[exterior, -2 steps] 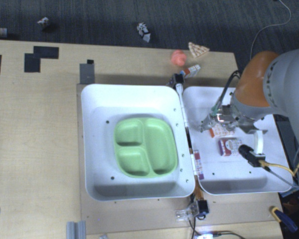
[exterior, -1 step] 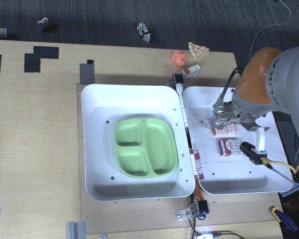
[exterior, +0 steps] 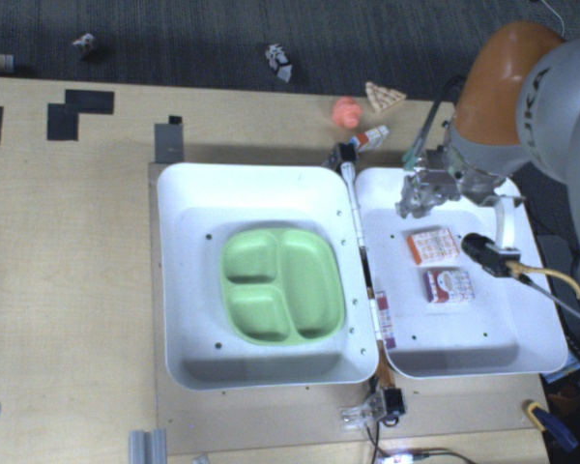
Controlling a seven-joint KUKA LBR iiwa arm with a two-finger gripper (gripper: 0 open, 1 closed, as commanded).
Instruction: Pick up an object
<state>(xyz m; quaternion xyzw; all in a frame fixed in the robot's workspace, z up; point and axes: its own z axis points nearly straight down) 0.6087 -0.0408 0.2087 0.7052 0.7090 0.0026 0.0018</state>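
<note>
In the right bin lie two small packets: an orange and white one and, just below it, a dark red and white one. My gripper hangs over the far left part of that bin, a little above and left of the orange packet, with nothing visible between its fingers. The left bin holds a light green divided tray.
On the bench beyond the bins lie a pink ball, a wedge-shaped tan piece and a small red and white tube. A narrow strip with labels lies along the ridge between the bins.
</note>
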